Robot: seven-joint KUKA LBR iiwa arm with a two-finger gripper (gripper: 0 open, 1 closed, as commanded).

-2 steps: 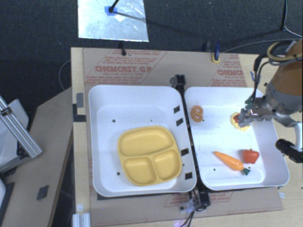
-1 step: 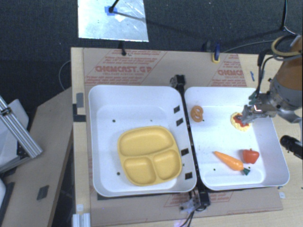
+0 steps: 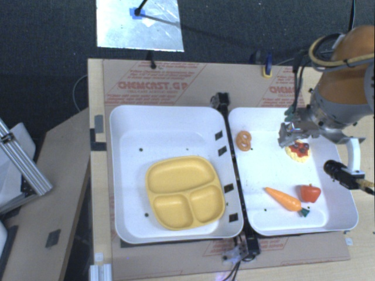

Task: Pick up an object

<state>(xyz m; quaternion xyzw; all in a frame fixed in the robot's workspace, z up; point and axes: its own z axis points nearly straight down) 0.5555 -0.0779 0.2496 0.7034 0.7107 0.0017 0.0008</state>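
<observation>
Near the right bin's [image 3: 252, 215] far edge, the gripper [image 3: 291, 134], its state impossible to tell, hovers over a small yellow-and-red toy [image 3: 298, 151], probably light, rigid, best pinched across its middle.

Beyond my pincer [image 3: 291, 134], red print on the brown protective sheet [image 3: 153, 81] under the bins reads "CHEMCAST GP", repeated.

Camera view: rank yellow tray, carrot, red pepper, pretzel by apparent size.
1. yellow tray
2. carrot
3. red pepper and pretzel: look close in size, so I won't rank them.
</observation>
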